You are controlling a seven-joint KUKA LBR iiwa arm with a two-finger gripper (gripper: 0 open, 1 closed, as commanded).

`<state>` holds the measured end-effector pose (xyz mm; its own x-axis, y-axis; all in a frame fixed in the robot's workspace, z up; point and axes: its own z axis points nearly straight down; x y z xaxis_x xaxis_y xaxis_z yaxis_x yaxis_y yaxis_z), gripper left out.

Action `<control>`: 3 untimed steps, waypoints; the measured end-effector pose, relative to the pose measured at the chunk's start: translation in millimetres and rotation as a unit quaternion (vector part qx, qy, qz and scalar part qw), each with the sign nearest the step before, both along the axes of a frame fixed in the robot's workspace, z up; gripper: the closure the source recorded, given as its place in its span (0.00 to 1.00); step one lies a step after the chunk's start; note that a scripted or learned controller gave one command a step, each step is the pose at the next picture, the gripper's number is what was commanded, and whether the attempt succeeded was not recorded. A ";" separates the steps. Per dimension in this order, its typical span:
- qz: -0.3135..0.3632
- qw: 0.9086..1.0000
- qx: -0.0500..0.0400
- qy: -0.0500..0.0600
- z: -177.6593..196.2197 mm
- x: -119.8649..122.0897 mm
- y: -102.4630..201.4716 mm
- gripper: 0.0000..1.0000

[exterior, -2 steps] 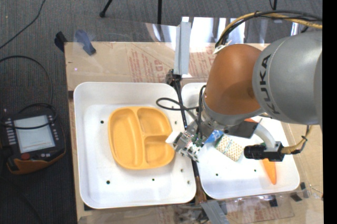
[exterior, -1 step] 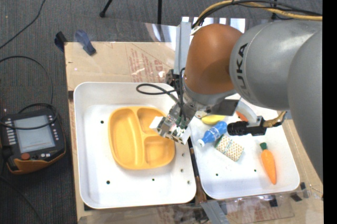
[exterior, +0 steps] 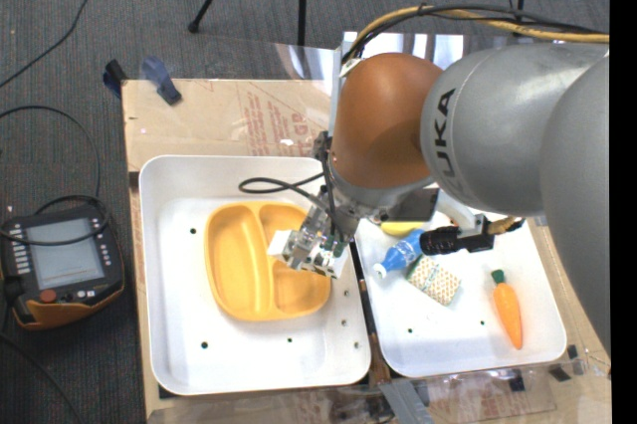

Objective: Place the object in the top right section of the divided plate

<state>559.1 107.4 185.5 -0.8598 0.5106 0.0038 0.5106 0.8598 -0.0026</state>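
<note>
A yellow divided plate [exterior: 244,263] lies in the left white bin [exterior: 174,203], with one long section on its left and two smaller sections on its right. My gripper [exterior: 315,253] hangs low over the plate's right side, about where the top right section meets the bottom right one. The arm's orange band [exterior: 383,118] and grey body cover the space above it. Whatever lies under the gripper is hidden from this view, and I cannot make out any object in it.
The right bin [exterior: 468,342] holds a small blue bottle [exterior: 397,258], a patterned packet [exterior: 435,279], an orange carrot [exterior: 508,311], a yellow piece [exterior: 401,227] and a black tool [exterior: 453,240]. A teach pendant [exterior: 60,261] sits on the floor at left.
</note>
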 end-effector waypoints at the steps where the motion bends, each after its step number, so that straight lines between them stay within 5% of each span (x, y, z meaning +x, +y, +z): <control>1: -0.007 1.000 0.000 -0.001 0.5 9.8 -50.3 1.00; 2: -0.006 1.000 0.000 0.000 0.1 -52.0 -12.2 1.00; 3: -0.011 1.000 0.000 -0.001 23.4 -10.0 11.3 1.00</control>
